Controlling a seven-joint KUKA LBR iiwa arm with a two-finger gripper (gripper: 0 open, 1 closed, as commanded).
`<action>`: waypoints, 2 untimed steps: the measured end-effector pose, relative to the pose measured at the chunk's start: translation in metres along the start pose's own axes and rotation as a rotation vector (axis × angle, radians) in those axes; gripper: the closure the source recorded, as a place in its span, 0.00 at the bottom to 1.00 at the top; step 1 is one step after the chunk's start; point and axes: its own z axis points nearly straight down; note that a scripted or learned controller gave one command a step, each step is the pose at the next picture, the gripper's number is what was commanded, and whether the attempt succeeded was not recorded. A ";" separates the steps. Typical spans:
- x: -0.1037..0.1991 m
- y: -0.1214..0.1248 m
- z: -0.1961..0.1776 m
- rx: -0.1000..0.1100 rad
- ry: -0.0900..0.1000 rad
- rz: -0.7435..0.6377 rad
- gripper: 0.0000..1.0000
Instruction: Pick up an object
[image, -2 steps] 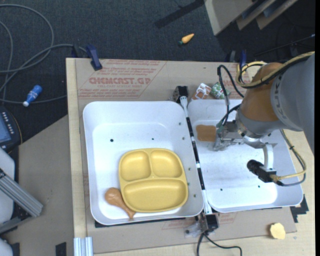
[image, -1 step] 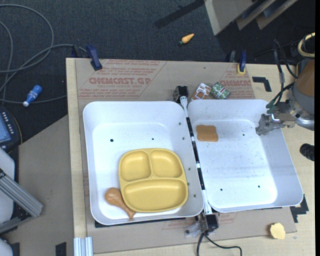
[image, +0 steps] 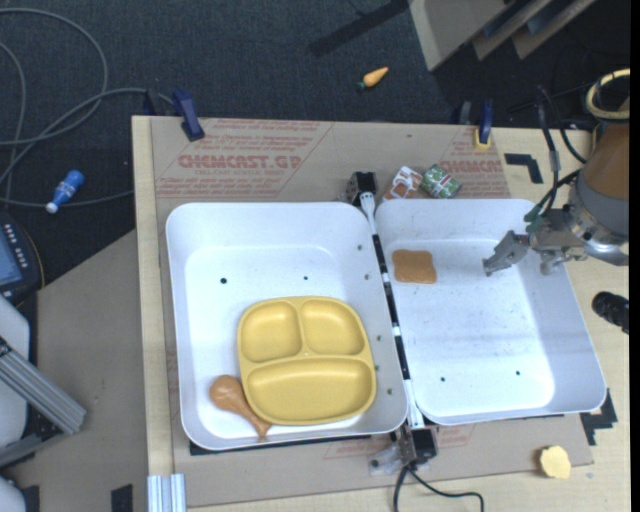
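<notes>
- A flat tan slab (image: 413, 266), resembling a slice of toast, is seen lying in the right bin (image: 560, 390), near that bin's far left corner and just beside the divider between the two bins.
- The slab is roughly square with rounded corners, so no clear long axis can be made out; its edges run about parallel to the bin walls, with a slight tilt.
- Its surface is an even orange-brown, matte, without markings that can be told.
- The gripper (image: 520, 252) is seen over the far right part of the right bin, reaching in from the right and pointing towards the slab, but well apart from it.
- Two grey fingers are seen spread a little apart, and nothing is held between them.
- In the left bin (image: 190, 300) a yellow divided plate (image: 305, 360) is lying, with three compartments, towards the near side.
- An orange drumstick-shaped toy (image: 238, 400) is lying beside the plate's near left edge, partly tucked under it.
</notes>
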 end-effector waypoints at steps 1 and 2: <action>0.072 0.072 0.100 0.001 0.003 -0.009 0.00; 0.072 0.080 0.118 -0.001 0.000 -0.002 0.00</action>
